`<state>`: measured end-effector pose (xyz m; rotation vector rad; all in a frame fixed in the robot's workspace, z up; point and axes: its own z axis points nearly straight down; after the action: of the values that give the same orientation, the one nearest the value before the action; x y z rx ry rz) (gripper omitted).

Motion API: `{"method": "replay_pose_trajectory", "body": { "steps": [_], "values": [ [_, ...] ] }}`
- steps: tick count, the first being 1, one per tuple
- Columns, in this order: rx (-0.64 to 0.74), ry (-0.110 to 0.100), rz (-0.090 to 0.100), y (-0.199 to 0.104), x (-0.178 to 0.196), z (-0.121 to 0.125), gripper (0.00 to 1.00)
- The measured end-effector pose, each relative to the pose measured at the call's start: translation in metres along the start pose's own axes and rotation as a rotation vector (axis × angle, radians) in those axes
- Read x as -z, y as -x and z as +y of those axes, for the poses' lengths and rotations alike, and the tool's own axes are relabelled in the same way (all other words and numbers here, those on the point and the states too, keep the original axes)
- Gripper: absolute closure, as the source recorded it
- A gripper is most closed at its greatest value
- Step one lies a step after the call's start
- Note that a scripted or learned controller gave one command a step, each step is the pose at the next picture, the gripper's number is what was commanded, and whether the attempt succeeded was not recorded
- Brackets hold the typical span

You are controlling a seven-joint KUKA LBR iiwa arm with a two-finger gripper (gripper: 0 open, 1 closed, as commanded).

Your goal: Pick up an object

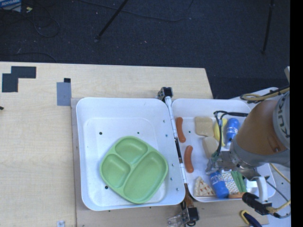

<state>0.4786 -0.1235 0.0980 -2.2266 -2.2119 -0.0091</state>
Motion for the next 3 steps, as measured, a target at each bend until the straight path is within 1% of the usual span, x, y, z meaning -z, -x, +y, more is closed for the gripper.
{"method": "replay_pose_trajectory", "body": {
  "steps": [1, 2, 3],
  "values": [
    [0.007, -0.007, -0.006, -0.046, 0.087, 0.067, 1.0],
    [0.006, -0.005, -0.006, -0.002, 0.126, 0.11, 1.0],
    [0.007, -0.007, -0.006, -0.002, 0.125, 0.11, 0.0]
  ]
}}
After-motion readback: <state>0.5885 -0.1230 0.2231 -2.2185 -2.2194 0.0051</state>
